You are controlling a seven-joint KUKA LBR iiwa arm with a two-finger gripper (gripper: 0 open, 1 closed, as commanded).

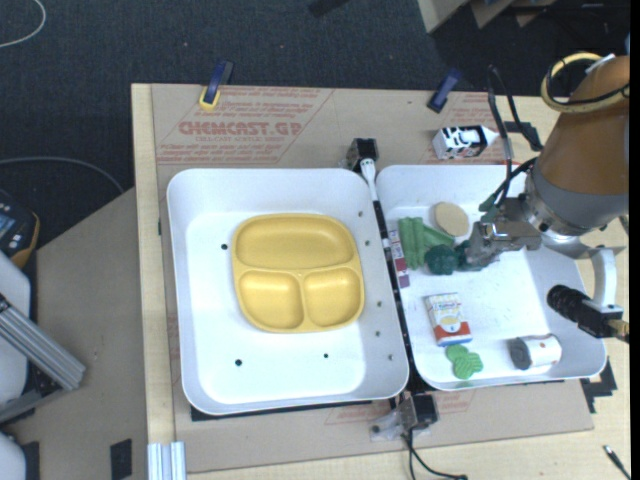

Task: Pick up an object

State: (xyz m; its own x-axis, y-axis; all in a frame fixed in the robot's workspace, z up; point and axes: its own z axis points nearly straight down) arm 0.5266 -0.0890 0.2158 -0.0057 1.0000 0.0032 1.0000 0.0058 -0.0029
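Objects crowd the right bin (560, 298): nearest, a bumpy green toy (463, 362) and grey-white cylinder (534, 351); then a small carton (446, 318); beyond, a dark teal lump (440, 260), ridged green piece (416, 236) and tan disc (451, 217). The gripper (478, 248) sits beside the lump; how its jaws stand I cannot tell. Rounded shapes so tightly packed could slip aside.

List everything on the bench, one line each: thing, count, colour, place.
bins: 2, white, side by side on the bench
divided plate: 1, yellow, left bin
round disc: 1, tan, right bin, far side
soft toy: 1, green, right bin, near the divider
small carton: 1, white and orange, right bin
knobbly piece: 1, bright green, right bin, near edge
cylinder: 1, grey and white, right bin, near edge
gripper: 1, grey, beside the soft toy
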